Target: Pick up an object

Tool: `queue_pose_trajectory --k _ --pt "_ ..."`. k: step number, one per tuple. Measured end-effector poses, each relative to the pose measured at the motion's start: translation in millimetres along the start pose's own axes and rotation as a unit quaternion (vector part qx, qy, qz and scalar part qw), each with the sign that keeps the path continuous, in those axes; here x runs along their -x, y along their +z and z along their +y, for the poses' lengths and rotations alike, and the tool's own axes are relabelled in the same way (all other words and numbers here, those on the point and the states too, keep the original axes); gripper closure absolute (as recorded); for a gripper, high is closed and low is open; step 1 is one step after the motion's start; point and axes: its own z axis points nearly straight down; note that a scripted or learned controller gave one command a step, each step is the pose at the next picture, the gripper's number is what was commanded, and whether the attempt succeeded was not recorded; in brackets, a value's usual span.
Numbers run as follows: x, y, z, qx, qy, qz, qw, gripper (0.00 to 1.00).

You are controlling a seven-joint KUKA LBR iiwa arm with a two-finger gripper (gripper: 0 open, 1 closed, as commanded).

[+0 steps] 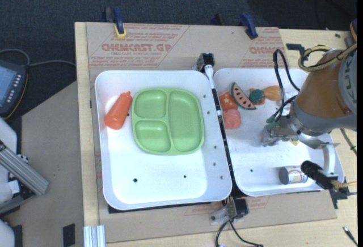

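The small can is the likeliest thing to pick, as I judge it: it lies on its side near the lower right of the frame, on the floor of the right bin, with its long axis running roughly left to right across the picture. Its pale end faces left and its other end sits against a dark piece at the bin's lower right edge; I cannot tell what that piece is.

My claw hangs over the middle of the right bin, above and a little left of the can, apart from it. From this slant I cannot tell how the claw is set, and I see nothing in it.

I read this as the approach step: nothing is picked yet. The next move, as I see it, calls for shifting toward the lower right of the frame and closing across the can's short width, not along its length, since it may roll.

Other candidates sit at the upper left of the right bin: a watermelon slice, a pink piece. In the left bin lie a green divided plate and an orange bottle.
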Motion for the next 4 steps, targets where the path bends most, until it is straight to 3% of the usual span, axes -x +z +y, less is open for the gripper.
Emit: queue_pose_trajectory --k 2,3,4 --pt "9.6 -113.4 4.0 0.003 -0.001 -0.001 1.0 1.0" --pt "9.6 -126.8 5.0 0.002 -0.002 -0.001 1.0 1.0" --pt "-46.4 -117.4 19.8 0.0 -0.004 0.001 1.0 1.0"
